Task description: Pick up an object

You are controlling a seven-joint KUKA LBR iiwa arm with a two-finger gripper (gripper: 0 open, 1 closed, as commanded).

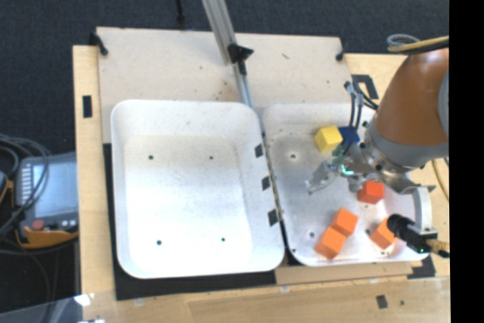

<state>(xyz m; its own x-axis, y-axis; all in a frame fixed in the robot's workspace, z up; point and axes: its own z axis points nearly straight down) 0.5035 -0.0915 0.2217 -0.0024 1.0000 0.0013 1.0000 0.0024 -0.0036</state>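
Two bins [189, 113] sit side by side on the bench [219, 60]; the left one holds nothing I can make out, so any pick must come from the right one. I count several blocks there: a yellow block [328, 138] toward the far side with a blue piece [349, 135] just beside it on its right, a red block [370, 193] near the middle right, a pair of orange blocks [337, 233] touching each other near the front, and another orange block [383, 235] at the near right, just beside a black fitting [404, 229].

The arm [412, 113] reaches in from the right and hangs over the right bin, its orange band covering part of the far right corner. The gripper [324, 178] points left and down toward bare floor, between the yellow block and the orange pair. I judge it slightly parted, with nothing between its tips; the detail is small, so I hold that loosely.

My assessment: no object is secured. The closest candidates are the yellow block, just far of the tips, and the red block, tucked close under the wrist, which looks awkward to reach. The orange pair touching may resist a clean single grasp.
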